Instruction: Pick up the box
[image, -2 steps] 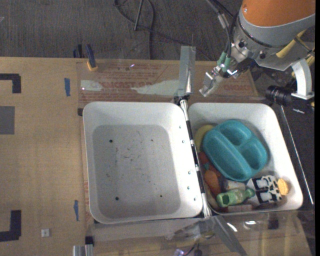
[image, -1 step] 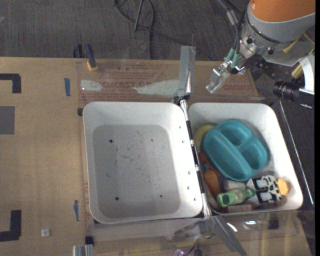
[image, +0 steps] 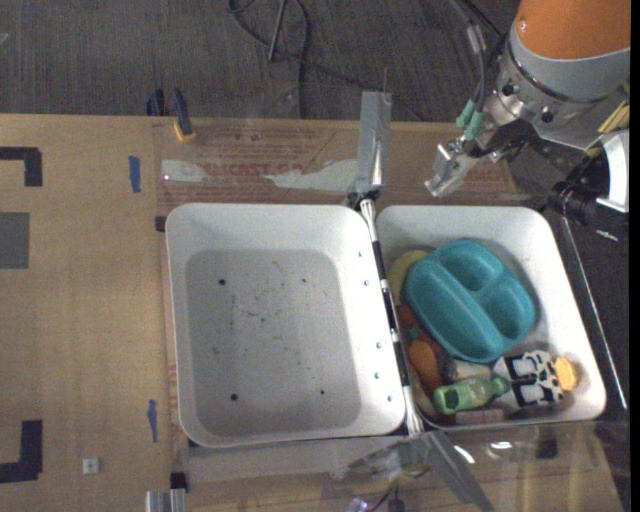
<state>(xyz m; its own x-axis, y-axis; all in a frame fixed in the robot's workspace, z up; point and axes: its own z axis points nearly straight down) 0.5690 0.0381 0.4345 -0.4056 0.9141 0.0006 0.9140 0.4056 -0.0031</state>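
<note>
The pick is not yet begun. The gripper (image: 447, 172) hangs over the bench just beyond the far edge of the right bin (image: 575, 300), carrying nothing that I can see. Whether it is released or clenched, I cannot tell.

What looks to be the box (image: 530, 378), small and patterned black and white, lies at the near right corner of that bin, close beside a green bottle (image: 470, 393) and below a teal divided plate (image: 470, 300). Reaching, grasping and lifting are all left to do.

The left bin (image: 190, 300) has a speckled floor. The bench (image: 80, 300) is brown board with blue tape marks. Beyond its far edge lies dark floor with cables.
</note>
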